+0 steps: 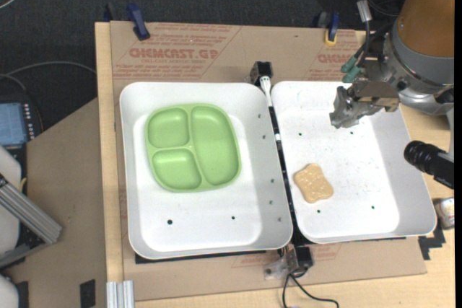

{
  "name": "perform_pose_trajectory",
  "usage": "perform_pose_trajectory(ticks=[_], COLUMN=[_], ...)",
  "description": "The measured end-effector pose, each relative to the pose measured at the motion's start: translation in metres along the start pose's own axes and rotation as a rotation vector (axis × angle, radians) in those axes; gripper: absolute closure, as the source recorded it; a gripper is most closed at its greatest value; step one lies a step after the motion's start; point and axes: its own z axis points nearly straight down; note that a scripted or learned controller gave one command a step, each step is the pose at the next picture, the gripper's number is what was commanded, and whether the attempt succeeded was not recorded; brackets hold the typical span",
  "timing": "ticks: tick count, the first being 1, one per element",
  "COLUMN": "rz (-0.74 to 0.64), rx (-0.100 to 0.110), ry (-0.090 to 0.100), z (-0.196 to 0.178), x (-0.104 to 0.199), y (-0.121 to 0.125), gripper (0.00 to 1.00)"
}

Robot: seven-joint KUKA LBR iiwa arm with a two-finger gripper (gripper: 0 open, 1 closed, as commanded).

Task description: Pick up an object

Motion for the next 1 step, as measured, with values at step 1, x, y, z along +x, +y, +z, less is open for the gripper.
perform_pose_trajectory(ticks=[1], rz=[-0.008], rx=[0.002], ry=[0.003], z=[0.0012], x=[0.0799], y=[-0.001], gripper=[1.0])
